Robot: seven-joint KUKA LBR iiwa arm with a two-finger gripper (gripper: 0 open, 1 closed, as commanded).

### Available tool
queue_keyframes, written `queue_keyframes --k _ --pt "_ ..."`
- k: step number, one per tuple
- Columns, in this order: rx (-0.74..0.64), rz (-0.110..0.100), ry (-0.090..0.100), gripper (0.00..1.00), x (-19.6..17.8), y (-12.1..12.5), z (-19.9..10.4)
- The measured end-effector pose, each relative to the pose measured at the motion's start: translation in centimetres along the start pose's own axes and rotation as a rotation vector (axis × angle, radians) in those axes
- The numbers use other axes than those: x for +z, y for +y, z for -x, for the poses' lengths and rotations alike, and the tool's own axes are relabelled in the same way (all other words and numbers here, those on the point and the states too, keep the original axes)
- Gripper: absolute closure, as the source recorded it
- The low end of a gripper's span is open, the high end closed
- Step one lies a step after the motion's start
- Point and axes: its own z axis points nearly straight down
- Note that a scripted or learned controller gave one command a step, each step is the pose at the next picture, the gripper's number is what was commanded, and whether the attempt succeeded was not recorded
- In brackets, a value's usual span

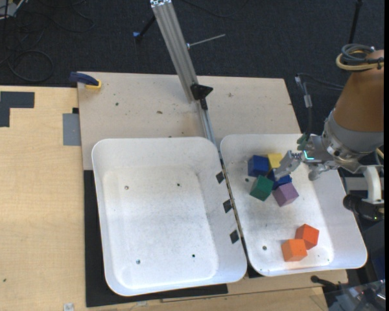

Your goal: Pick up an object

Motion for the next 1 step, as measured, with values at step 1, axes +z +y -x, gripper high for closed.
queue_keyframes --k 1 --pt "0.002 0.004 -0.001 0.0 -0.19 0.06 0.12"
